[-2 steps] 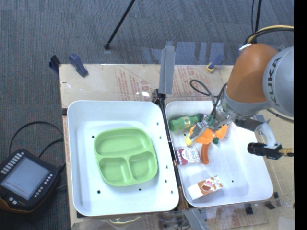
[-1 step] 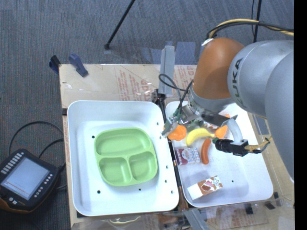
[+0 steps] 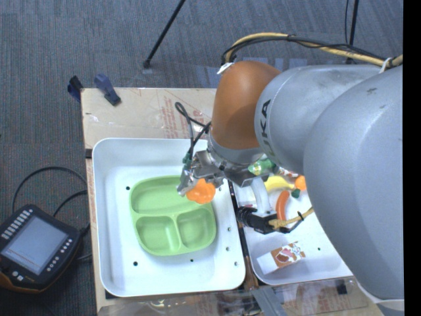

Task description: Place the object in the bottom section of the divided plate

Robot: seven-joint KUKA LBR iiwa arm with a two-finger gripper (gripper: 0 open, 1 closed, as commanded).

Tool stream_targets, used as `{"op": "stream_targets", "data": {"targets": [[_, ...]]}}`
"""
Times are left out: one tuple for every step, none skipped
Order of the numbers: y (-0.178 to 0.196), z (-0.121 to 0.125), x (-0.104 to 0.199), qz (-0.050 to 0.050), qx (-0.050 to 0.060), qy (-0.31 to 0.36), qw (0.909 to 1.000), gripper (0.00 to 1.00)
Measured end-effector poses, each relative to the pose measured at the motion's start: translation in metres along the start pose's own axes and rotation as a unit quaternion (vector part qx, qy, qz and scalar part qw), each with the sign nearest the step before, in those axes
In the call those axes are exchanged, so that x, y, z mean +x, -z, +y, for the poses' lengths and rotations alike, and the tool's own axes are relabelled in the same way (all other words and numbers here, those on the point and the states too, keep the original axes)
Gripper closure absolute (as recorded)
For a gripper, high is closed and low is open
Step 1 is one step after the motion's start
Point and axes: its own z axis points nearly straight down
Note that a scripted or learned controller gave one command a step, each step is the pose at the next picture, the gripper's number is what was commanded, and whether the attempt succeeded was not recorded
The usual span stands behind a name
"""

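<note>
A green divided plate (image 3: 172, 217) lies in the left white bin (image 3: 112, 196). It has one long section at the top and two smaller ones at the bottom. My gripper (image 3: 193, 184) hangs over the plate's upper right corner, reaching in from the right. An orange object (image 3: 201, 191) sits between its fingers, just above the plate's rim. The arm's grey body and orange band hide much of the right bin.
The right bin (image 3: 309, 268) holds a yellow banana-like toy (image 3: 281, 184), a green item (image 3: 262, 168), an orange curved piece (image 3: 282, 205) and a small printed carton (image 3: 287, 255). A teach pendant (image 3: 36, 245) lies on the floor at the left. Blue clamps (image 3: 105, 87) sit at the board's back edge.
</note>
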Motion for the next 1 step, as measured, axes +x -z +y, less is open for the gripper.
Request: {"op": "stream_targets", "data": {"targets": [[0.0318,0.0038,0.0314,0.000,0.000,-0.025,0.9997,1.00]]}}
